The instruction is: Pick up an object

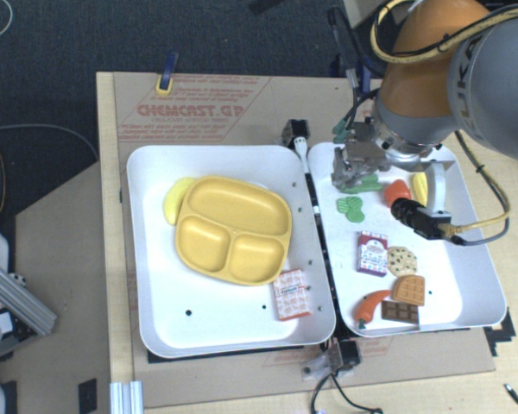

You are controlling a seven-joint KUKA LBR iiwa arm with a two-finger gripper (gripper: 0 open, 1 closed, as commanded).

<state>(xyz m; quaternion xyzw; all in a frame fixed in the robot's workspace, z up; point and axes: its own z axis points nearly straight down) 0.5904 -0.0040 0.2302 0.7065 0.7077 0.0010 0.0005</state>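
My gripper (354,172) hangs low over the far left part of the right bin (479,270). A green toy piece (351,207) lies just in front of it, and another green bit (370,182) sits right beside the gripper. Close to its right are an orange-red toy (395,191) and a yellow toy (420,188). Nearer the front lie a red packet (372,254), a cookie (401,260), a waffle (408,289), a chocolate piece (400,312) and an orange sausage-like toy (371,304). I see nothing held by the gripper.
The left bin (151,257) holds a yellow divided plate (231,229), a yellow toy (174,199) poking out at its left, and a small red-and-white packet (291,295). A black cable end (419,216) hangs over the right bin. The arm's grey-and-orange body (440,50) looms at the back right.
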